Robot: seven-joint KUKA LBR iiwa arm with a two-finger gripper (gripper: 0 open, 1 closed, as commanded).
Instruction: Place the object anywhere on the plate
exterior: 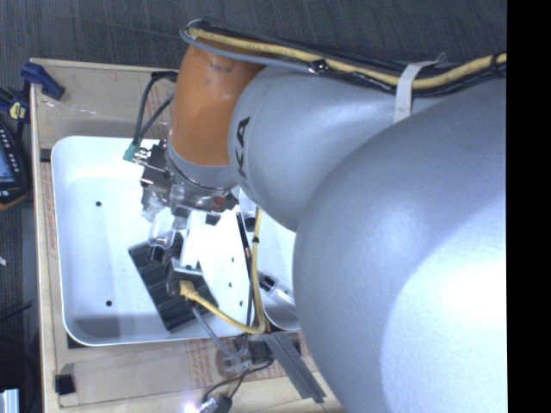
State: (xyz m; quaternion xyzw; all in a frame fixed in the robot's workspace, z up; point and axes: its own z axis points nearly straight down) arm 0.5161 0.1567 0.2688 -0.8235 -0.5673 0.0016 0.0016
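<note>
Nearest the lens: the grey arm [405, 256], whose big upper link covers the whole side of the view away from the white bin [77, 256]. One arm, with one orange band [207, 101] above the wrist, standing over the bin's far-right part. One black-and-yellow cable bundle [344, 62] runs along the arm's top, held by one white strap [406, 89]. The bench [129, 370] is pale wood and shows along the bin's near, far and left edges; beyond it lies dark grey carpet [301, 7]. One bin is in plain sight: shallow, white, with rounded corners and two small dark dots [98, 203] on its floor. The gripper [164, 231] hangs over the right half of the bin's floor, pointing down; cannot tell whether it is open or closed, or whether anything is in it. Just past the bin's near-right corner one curved white rim shows under the arm, apparently the plate [280, 321]. One small dark, glinting object [272, 284] sits just inside that rim, between bin and arm. It is mostly hidden, so its long axis and heading cannot be read, and whether it rests on the plate or beside it cannot be told. One blue clamp [40, 77] sits on the bench past the bin's far-left corner. One small green connector [131, 153] hangs at the bin's far edge, beside the wrist.
</note>
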